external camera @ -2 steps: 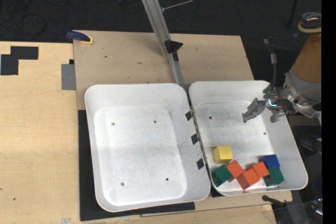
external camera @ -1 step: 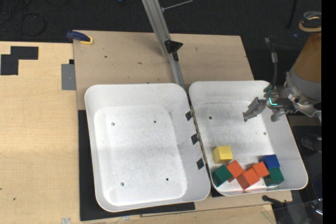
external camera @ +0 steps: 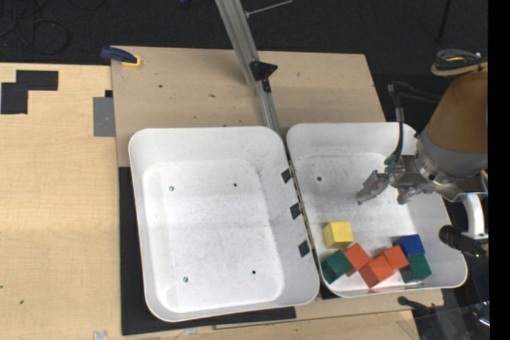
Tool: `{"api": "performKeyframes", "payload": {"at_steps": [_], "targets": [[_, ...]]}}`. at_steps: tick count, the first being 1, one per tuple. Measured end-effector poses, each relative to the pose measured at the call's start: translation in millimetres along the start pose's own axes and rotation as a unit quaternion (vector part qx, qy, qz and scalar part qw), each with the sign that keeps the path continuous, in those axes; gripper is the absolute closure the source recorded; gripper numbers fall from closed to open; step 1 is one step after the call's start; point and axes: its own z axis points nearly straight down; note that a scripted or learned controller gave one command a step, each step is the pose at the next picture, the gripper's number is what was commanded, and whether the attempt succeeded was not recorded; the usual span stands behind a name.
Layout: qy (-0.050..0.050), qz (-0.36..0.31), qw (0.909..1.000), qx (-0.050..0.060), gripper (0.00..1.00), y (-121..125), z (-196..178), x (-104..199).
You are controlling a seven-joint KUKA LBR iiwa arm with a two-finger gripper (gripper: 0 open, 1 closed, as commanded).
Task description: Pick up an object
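Observation:
My gripper hangs over the middle of the right bin, reaching in from the right. Its fingers are spread open with nothing between them. Several small blocks lie at the front of that bin, below the gripper: a yellow cube, a green block, a red-orange block, an orange block, a blue cube and a second green block. The yellow cube sits apart from the rest, nearest the gripper. The others are bunched together and touching.
The left bin lies beside the right one, joined by black clips along the shared edge. A slanted metal rail rises behind the bins. The arm's grey body with its orange band stands at the right.

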Motion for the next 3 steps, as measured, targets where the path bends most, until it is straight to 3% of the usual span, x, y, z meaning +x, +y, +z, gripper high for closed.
{"api": "performKeyframes", "payload": {"at_steps": [2,3], "targets": [[0.0,0.001,1.0,-0.004,0.0,4,85,1],[0.0,0.005,1.0,-0.004,1.0,3,75,0]]}}
